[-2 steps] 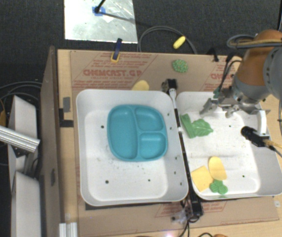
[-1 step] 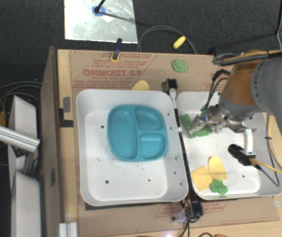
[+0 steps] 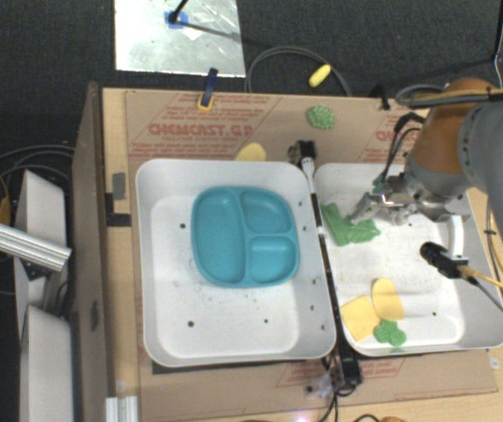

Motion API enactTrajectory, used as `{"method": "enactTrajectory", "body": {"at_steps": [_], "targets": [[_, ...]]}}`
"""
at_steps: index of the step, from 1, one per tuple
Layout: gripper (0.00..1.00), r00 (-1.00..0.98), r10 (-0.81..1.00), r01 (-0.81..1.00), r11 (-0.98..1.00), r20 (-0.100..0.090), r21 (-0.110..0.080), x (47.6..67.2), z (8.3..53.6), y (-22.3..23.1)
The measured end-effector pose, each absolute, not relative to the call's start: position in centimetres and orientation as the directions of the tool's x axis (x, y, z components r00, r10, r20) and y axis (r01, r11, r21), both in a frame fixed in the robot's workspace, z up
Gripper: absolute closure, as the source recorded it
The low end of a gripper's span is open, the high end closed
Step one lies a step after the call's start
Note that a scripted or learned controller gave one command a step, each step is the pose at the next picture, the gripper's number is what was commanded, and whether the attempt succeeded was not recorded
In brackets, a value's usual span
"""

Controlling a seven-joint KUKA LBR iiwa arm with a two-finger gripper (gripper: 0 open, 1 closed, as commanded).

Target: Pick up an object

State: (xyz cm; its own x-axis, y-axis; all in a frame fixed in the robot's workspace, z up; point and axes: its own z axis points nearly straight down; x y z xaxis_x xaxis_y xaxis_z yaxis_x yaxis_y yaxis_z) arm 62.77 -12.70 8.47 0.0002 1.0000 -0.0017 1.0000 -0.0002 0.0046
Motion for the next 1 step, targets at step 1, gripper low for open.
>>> {"method": "enactTrajectory", "body": {"at_steps": [1], "targets": [[0.0,-0.004,1.0,1.0,0.004,0.0,0.001,59.92,10.47,-10.0]]}}
